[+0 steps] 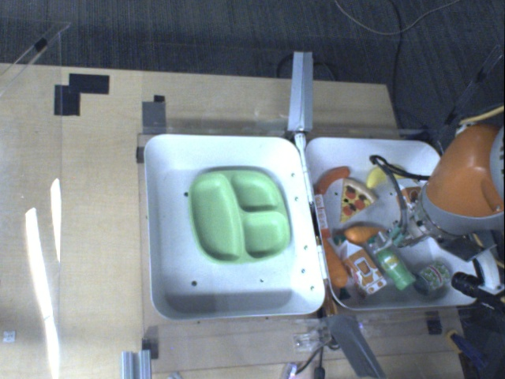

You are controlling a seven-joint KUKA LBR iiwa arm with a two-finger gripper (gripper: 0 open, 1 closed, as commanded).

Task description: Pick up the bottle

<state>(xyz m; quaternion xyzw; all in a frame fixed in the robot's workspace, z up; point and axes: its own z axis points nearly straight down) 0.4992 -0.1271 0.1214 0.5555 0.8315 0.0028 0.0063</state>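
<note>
Overall light: even and fairly bright over the bench (95,235), dimmer on the dark carpet (197,14) along the top.
Glare: pale streaks on a clear panel (39,235) at the left, with a faint bright line on its upper edge.
White bins: the left bin (166,212) is close to washed out, and its walls show little detail.
Shadows: soft grey shade along the near inner wall of the left bin; a gentle shadow rims the green tray (241,215).
Sharpness: soft throughout; the small things in the right bin (410,152) blur together, and labels are unreadable.
Colour: the orange band (469,176) looks saturated and smooth.
</note>
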